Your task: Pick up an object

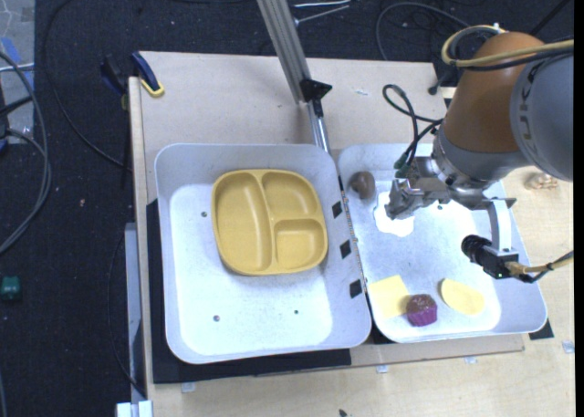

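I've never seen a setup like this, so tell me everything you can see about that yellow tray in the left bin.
The tray is a mustard-yellow, squarish dish with rounded corners, seemingly smooth plastic. Raised ridges split it into three compartments: one long one along the left and two smaller ones on the right. It lies flat and upright, turned slightly askew, in the upper middle of the left bin, resting on the bin's floor. It looks empty, and the gripper is away over the right bin.

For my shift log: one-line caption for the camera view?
Gripper low in right bin near brown object; yellow tray in left bin.
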Robot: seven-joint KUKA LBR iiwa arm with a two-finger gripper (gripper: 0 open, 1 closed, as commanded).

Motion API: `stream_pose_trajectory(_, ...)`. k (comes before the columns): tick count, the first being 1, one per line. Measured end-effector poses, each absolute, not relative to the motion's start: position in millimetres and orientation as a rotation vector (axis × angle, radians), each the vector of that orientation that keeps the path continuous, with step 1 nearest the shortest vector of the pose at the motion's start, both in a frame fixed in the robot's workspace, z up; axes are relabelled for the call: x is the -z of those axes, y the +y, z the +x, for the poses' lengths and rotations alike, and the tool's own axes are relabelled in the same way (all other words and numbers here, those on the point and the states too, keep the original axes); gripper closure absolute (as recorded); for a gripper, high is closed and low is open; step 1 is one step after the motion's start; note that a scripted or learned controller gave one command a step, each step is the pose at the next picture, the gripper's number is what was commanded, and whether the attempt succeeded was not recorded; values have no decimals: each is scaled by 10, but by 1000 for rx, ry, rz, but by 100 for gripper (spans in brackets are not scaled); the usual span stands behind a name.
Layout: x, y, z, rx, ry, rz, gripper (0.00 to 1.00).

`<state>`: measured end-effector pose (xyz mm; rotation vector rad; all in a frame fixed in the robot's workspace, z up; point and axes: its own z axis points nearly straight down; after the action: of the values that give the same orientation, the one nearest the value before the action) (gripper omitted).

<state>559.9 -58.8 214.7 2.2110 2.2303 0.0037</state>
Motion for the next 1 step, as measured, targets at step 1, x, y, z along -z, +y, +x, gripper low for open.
stream_pose_trajectory(1, -2256, -15, 5822, -5, 2229, 2212, 100)
